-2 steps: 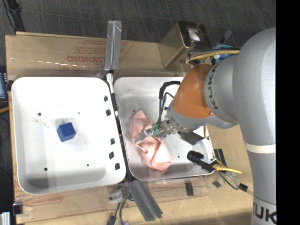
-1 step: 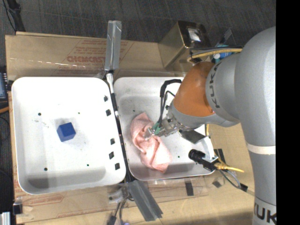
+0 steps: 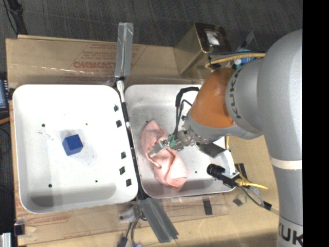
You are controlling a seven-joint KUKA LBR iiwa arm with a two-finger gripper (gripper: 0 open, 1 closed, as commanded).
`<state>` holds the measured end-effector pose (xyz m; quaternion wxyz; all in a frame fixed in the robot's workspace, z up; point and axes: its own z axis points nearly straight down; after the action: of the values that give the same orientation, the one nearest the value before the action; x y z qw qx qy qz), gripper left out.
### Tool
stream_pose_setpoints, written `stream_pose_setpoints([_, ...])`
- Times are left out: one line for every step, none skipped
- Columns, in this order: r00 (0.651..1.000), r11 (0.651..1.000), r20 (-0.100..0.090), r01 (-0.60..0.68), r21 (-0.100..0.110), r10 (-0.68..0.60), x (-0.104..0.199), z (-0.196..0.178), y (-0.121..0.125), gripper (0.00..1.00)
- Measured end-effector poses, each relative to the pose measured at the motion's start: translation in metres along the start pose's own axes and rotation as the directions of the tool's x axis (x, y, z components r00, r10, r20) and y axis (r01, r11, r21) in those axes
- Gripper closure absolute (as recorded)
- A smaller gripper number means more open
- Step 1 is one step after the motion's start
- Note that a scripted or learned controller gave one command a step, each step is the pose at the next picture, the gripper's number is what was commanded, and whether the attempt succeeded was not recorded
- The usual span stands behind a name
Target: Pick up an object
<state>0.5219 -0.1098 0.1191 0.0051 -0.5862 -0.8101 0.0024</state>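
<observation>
The pink cloth (image 3: 163, 159) lies crumpled in the right bin (image 3: 154, 99), toward its left wall and near front edge, its long axis running from back-left to front-right. The tool (image 3: 169, 142) sits directly over the cloth's upper half, touching or nearly so; whether it is clenched I cannot tell. A blue cube (image 3: 73, 144) rests mid-floor in the left bin (image 3: 31, 99).

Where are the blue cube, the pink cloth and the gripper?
blue cube (image 3: 73, 144): camera view, top face, in the left bin.
pink cloth (image 3: 165, 164): camera view, middle of the crumpled fabric, in the right bin.
gripper (image 3: 168, 142): camera view, its tip, over the cloth's upper part.
</observation>
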Motion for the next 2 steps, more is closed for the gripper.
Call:
stream_pose_setpoints([0.999, 0.999, 0.004, 0.041, -0.007, -0.041, 0.0118, 0.0282, -0.0125, 0.00])
stream_pose_setpoints([0.999, 0.999, 0.003, 0.045, -0.006, -0.045, 0.0121, 0.0190, -0.0120, 1.00])
